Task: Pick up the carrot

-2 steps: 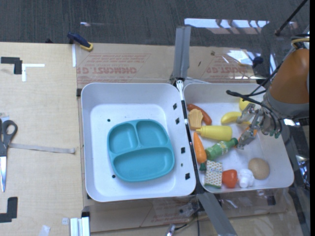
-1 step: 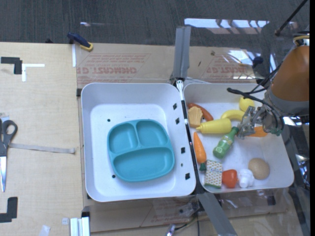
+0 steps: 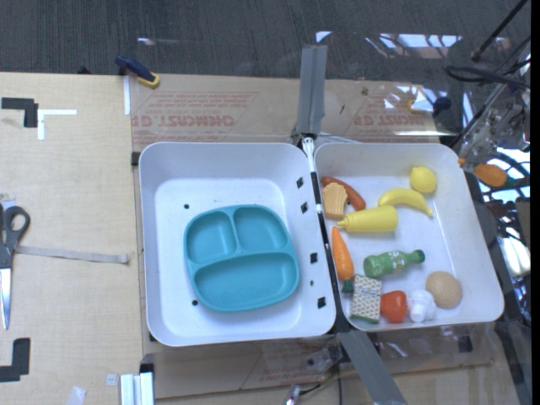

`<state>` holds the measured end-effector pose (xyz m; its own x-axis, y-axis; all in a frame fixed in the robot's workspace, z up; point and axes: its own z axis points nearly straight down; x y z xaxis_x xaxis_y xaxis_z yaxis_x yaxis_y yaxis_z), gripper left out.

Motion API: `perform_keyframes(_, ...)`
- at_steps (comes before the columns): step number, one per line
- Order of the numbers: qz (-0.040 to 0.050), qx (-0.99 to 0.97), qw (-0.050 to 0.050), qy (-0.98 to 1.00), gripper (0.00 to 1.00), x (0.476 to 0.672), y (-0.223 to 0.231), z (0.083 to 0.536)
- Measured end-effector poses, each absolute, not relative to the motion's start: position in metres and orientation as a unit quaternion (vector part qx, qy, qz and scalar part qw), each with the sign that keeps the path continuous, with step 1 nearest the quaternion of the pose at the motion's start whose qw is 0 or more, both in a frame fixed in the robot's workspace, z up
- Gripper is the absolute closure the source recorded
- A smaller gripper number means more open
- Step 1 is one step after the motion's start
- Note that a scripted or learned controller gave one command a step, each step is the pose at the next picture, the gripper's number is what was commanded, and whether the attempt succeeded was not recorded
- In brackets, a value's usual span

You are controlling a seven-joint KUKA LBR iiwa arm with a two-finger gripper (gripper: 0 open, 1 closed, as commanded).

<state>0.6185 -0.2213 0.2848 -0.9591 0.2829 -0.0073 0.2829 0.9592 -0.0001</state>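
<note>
Closest to the camera in the right bin (image 3: 481, 226) there's a little cluster along the near wall: a speckled packet (image 3: 366, 299), a red tomato-looking piece (image 3: 393, 305), something white and lumpy (image 3: 421, 306) and a tan egg-shaped thing (image 3: 444, 289). Just past those lies a green bottle (image 3: 391, 262) on its side. The carrot (image 3: 342, 253) is a smooth orange taper lying lengthwise right against that bin's left wall (bottle just to its right, packet near its lower tip). Further back: a yellow squeeze bottle (image 3: 369, 220), a ridged tan piece (image 3: 335, 199), a reddish sausage shape (image 3: 348, 192), a curved banana (image 3: 406, 200) and a lemon (image 3: 423, 180). The left bin (image 3: 160, 243) holds a glossy teal divided plate (image 3: 242, 258). Scissors (image 3: 8, 256) sit on the bench far left.
</note>
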Motion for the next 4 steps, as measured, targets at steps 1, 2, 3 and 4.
perform_keyframes(1,-0.0001,0.086,0.002,0.996,1.0,0.628,-0.221,0.15)
perform_keyframes(2,-0.0008,0.036,0.004,0.999,1.0,0.639,-0.221,0.209)
perform_keyframes(3,0.0,0.081,0.003,0.997,1.0,0.654,-0.182,0.219)
perform_keyframes(4,-0.0008,0.07,0.004,0.998,1.0,0.639,-0.204,0.353)
